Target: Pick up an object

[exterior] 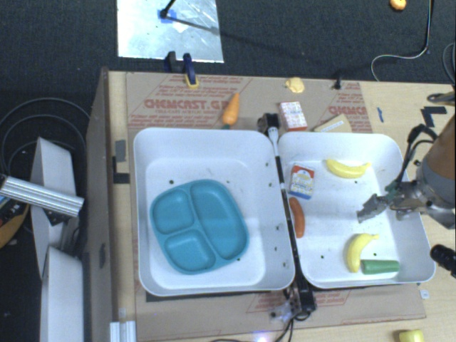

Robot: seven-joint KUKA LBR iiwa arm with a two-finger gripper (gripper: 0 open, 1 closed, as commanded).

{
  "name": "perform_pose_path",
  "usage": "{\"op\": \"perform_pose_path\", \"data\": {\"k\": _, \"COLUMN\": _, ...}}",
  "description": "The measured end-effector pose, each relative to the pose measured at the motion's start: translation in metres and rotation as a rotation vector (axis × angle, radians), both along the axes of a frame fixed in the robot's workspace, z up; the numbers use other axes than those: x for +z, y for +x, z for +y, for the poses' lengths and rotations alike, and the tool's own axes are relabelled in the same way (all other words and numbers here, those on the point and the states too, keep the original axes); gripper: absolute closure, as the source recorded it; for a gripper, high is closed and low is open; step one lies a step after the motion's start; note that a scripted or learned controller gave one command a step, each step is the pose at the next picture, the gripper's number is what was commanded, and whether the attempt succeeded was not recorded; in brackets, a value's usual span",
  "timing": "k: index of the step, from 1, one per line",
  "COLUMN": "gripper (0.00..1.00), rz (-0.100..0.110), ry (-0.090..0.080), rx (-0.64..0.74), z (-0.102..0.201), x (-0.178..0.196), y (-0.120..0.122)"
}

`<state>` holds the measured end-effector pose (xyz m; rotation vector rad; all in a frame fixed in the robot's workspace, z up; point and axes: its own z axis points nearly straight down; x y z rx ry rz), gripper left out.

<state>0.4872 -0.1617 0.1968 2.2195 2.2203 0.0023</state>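
Nearest the lens, at the bottom of the right bin (410, 280), a green cylinder (380, 266) lies on its side, touching the lower end of a yellow banana (356, 251) that curves up toward 12 o'clock. At 3 o'clock from the bin's middle sits the gripper (375, 208), reaching in over the right wall — its dark fingertips point toward 9 o'clock, low over bare white floor, with nothing seen between them. Whether they are apart or together cannot be made out at this slant.

Toward 11 o'clock from the gripper a second banana (347, 167) lies near the bin's far edge, and just at its 8 o'clock is a small white carton (302, 181) with blue and red print. Below the carton, along the left wall, an orange-red sausage (298, 216) lies lengthwise.

A blue divided plate (199, 224) rests in the left bin (153, 155). Beyond the bins, on the cardboard at 12 o'clock, lie a carrot (230, 110) and a small printed box (292, 115).
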Motion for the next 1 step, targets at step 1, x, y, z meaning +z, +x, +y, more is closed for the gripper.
{"op": "perform_pose_path", "data": {"k": 1, "gripper": 0.00, "rz": 0.006, "ry": 0.003, "rx": 0.000, "z": 0.0190, "x": -0.0710, "y": -0.0013}}
